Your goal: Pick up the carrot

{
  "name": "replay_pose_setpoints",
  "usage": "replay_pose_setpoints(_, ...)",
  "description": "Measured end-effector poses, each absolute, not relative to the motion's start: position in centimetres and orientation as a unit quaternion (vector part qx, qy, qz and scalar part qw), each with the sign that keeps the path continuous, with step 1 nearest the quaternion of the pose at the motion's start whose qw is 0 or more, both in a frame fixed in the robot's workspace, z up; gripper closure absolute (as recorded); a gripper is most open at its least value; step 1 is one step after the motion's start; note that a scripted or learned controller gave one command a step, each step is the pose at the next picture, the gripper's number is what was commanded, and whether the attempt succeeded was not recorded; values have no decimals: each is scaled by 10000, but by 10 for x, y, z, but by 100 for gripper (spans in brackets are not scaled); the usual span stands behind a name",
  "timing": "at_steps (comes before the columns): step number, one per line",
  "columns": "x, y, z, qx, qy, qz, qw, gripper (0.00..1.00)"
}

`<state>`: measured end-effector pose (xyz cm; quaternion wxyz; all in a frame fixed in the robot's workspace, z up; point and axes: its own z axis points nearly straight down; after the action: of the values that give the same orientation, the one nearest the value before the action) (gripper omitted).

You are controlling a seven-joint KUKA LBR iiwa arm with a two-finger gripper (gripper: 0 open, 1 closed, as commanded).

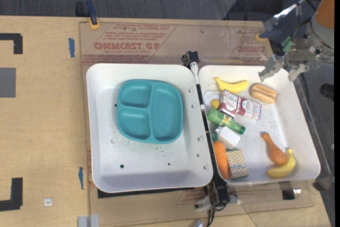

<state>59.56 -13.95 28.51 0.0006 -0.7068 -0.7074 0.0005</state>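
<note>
The carrot lies in the right bin, tight against its left wall at the near end, with a patterned block touching its right side. The gripper hangs over the far right of that bin, well apart from the carrot, jaws spread and holding nothing. To do the approach well, in my judgement, it should travel near and left, then descend with the jaws aligned across the carrot's width, one finger slipping between carrot and wall.

The right bin also holds a banana, a hot dog bun, a small carton, a green bottle, a white block, a chicken drumstick and a second banana. The left bin holds a teal divided plate.
</note>
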Motion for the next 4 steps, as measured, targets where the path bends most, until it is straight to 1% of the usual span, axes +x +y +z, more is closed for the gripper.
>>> replay_pose_setpoints(1,535,-100,125,-7818,-6235,15,28,0)
replay_pose_setpoints(2,487,-35,185,-8024,-5968,5,43,0)
replay_pose_setpoints(3,479,6,184,-7656,-6433,21,43,0)
replay_pose_setpoints(4,479,-3,184,-7401,-6725,23,42,0)
